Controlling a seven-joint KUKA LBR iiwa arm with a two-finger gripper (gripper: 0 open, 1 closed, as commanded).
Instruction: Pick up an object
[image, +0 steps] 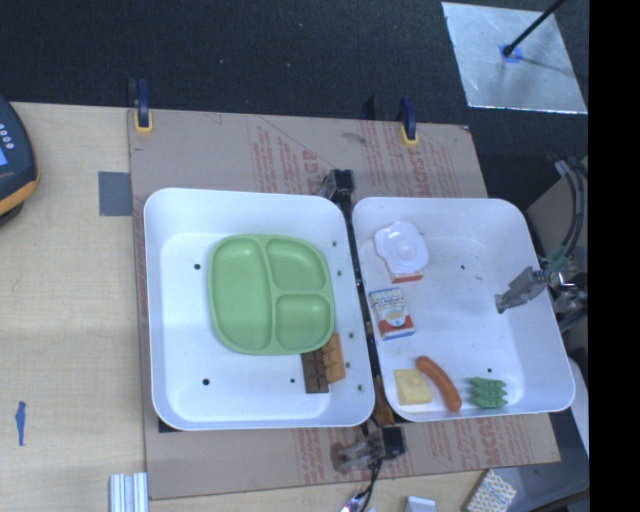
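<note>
Two bins: left bin (170, 300) and right bin (500, 240) sit side by side, mid-frame, touching along the centre seam.
Green tray (270, 293): biggest item, three compartments, centre of the left bin. Judged too broad and flat for a two-finger pinch; a try would likely slide off the rim.
Gripper (520, 290): right edge of the frame, over the right bin's right side. Whether the claw is apart or together cannot be told; too small and blurred. Nothing visible in it.
White cup (401, 247): upper left of the right bin, near the seam wall. Risk: a finger catches the wall on descent.
Carton (390, 313): just below the cup, lying flat against the same wall. Same wall risk, and a flat face gives little to pinch.
Brown block (323, 367): lower right of the left bin, tucked beside the green tray. Risk: fingers land on the tray edge instead.
Sausage (438, 383): lower part of the right bin, slanted, just beside the yellow cube (411, 388). Risk: the close nudges both, or the round shape rolls out.
Green piece (488, 392): lower right of the right bin, near the front wall. Probably the nearest target, but small; a slight offset closes on air.
Task status: not yet picked.
</note>
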